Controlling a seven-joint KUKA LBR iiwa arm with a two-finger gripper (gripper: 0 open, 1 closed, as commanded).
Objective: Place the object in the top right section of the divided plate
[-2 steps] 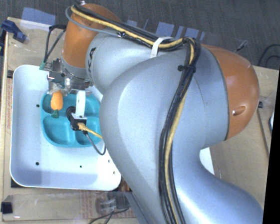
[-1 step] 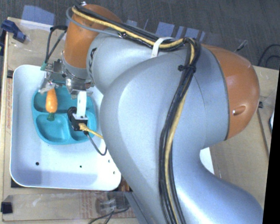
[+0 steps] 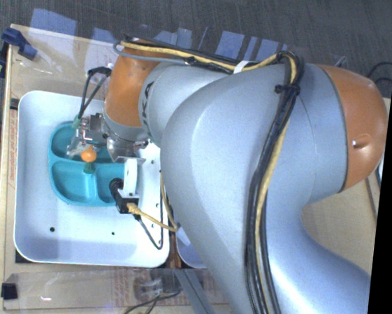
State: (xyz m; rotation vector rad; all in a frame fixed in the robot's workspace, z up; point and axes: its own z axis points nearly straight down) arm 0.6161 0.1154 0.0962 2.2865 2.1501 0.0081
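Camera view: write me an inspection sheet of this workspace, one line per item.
Surface: white bin on a wooden bench.
Job's things: teal divided plate lies in the bin; small orange object with a green part sits over the plate by the divider.
Clutter: nothing seen in the bin besides the plate.
Grippers: end effector hangs over the plate, right at the orange object; a grasp cannot be confirmed.
Cables: yellow and black cables run along the arm.
Surroundings: dark carpet beyond the bench.
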